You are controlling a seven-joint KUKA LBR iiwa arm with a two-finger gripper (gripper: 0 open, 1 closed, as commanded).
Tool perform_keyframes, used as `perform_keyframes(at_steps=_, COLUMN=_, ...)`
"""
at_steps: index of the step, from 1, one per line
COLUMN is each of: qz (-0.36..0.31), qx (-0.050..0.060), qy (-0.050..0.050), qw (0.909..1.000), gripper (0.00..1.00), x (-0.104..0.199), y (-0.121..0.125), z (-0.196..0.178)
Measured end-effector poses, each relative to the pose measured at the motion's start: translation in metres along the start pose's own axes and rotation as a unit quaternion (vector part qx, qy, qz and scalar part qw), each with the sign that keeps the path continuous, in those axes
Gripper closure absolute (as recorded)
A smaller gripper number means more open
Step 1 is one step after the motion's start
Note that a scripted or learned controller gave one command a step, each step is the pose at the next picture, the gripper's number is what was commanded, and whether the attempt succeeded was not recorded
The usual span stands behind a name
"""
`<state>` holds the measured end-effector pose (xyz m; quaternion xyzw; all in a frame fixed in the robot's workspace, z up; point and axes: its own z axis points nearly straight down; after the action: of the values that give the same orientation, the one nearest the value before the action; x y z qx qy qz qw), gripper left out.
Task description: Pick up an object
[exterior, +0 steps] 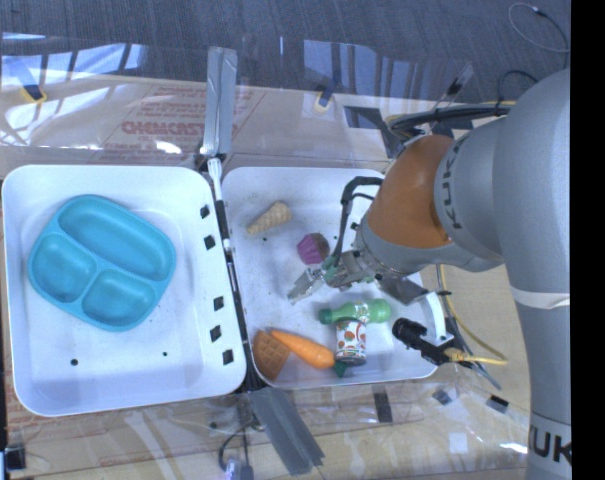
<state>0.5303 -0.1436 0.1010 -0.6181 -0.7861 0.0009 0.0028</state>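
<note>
My gripper [310,282] hangs low over the middle of the right bin [282,183], just below a small purple object [313,247]. Nothing visible sits in its grasp. A tan cone [269,218] lies toward the bin's back left. Close to the gripper's lower right lies a green bottle [357,314] on its side, with a red and white can [351,340] touching it. An orange carrot [304,348] and a tan wedge [268,354] rest along the front wall. The orange-banded wrist [412,203] covers the bin's right part.
The left bin [22,368] holds a blue divided plate [102,260]. A metal divider [220,108] runs between the bins at the back. Cables [462,353] trail past the right bin's front right corner.
</note>
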Motion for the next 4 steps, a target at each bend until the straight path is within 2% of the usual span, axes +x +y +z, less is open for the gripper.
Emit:
perform_keyframes(at_steps=1, qz=-0.018, qx=-0.001, qy=0.000, qw=0.9998, gripper=0.00, x=0.017, y=-0.051, z=0.010)
perform_keyframes(at_steps=2, qz=-0.097, qx=-0.001, qy=-0.001, qw=0.9952, gripper=0.00, x=-0.009, y=0.028, z=0.008)
perform_keyframes(at_steps=3, qz=-0.153, qx=-0.002, qy=-0.002, qw=0.9883, gripper=0.00, x=-0.035, y=0.074, z=0.008)
perform_keyframes(at_steps=4, qz=-0.061, qx=-0.002, qy=-0.002, qw=0.9981, gripper=0.00, x=-0.011, y=0.128, z=0.008)
